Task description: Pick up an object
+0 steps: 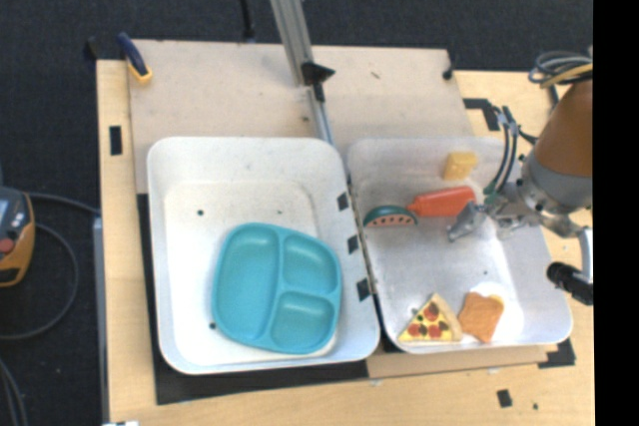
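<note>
Lying in the right bin (519, 309), the red block (440, 203) sat nearest the end effector (469, 222) and looked the likeliest thing to be picked. Its long axis ran roughly left to right across the view, tipped slightly up toward the right. From the end effector the block lay just up and to the left, its right end close beside the metal tips; whether they touched it could not be told. Nothing was seen between the tips, so no grasp showed, and whether the end effector was released or clenched could not be told at this size.

Taking the red block as landmark: a watermelon slice (389, 216) lay just to its left, near the wall between the bins. A yellow cube (460, 165) sat above and a little right of it. A pizza slice (431, 322) and a piece of toast (481, 316) lay well below it, side by side near the front wall. The arm (565, 150) stood to its right, at the bin's right side.

Farther left of the block, the left bin (180, 185) held a blue divided plate (277, 288). Both bins rested on the table (220, 85).

Judging from this layout, the coming move would call for a short shift up and left, with the tips set across the block's narrow width.
</note>
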Controlling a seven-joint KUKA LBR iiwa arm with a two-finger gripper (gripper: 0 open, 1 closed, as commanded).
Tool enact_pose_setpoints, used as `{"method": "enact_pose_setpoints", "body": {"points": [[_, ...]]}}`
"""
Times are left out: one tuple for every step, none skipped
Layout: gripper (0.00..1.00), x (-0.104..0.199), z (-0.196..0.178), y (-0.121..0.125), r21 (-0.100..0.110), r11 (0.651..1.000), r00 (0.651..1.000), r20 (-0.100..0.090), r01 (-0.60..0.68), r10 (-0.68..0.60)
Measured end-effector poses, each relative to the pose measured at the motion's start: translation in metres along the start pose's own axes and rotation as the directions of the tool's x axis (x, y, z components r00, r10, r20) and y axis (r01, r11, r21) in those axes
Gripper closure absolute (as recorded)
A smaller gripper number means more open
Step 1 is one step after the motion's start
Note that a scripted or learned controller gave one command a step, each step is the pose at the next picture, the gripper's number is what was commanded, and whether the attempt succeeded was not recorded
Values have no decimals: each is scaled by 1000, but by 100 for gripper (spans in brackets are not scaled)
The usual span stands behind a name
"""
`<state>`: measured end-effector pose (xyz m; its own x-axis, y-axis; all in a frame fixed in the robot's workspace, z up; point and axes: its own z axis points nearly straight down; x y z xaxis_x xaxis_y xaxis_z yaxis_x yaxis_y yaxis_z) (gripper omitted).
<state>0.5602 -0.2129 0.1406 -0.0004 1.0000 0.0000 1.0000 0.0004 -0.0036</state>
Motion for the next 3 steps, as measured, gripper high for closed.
{"method": "enact_pose_setpoints", "body": {"points": [[0,-1,41,1,-6,1000,1000,2,-2,2],[100,-2,26,3,-11,1000,1000,2,-2,2],[100,-11,-30,-3,-10,1000,1000,3,-2,2]]}}
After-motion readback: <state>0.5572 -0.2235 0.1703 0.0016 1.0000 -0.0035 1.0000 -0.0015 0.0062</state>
